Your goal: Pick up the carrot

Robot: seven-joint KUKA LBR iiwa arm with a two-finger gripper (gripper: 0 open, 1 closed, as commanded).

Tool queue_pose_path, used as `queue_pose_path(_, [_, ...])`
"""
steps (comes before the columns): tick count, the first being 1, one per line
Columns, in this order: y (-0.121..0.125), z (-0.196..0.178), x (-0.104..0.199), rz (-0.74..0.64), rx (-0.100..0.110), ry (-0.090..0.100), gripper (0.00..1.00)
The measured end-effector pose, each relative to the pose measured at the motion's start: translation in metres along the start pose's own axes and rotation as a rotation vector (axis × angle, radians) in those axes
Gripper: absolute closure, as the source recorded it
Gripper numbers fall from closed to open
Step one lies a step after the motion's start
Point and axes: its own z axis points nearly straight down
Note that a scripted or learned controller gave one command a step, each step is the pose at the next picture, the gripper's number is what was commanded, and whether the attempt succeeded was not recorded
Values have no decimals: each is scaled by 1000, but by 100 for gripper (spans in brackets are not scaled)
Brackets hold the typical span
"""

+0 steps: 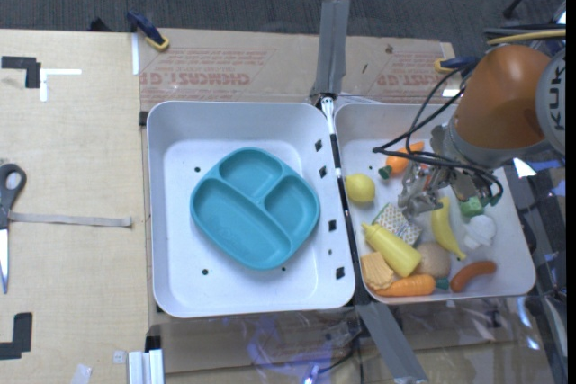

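Right, I've got the gripper [416,198] low in the right bin [509,279], over the checkered sponge [396,221] and just left of the banana [444,228]. I can't tell its state from this angle. Carrot [405,286] lies flat along the bin's near wall, well apart from the gripper, touching the cracker [375,268] and yellow bottle [392,248]. Sausage [472,275] sits to its right, lemon [360,188] by the divider. Blue divided plate [256,208] is in the left bin [171,220].
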Motion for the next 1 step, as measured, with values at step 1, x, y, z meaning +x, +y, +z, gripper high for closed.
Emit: queue_pose_path(1, [0,2,1,-1,-2,4,0])
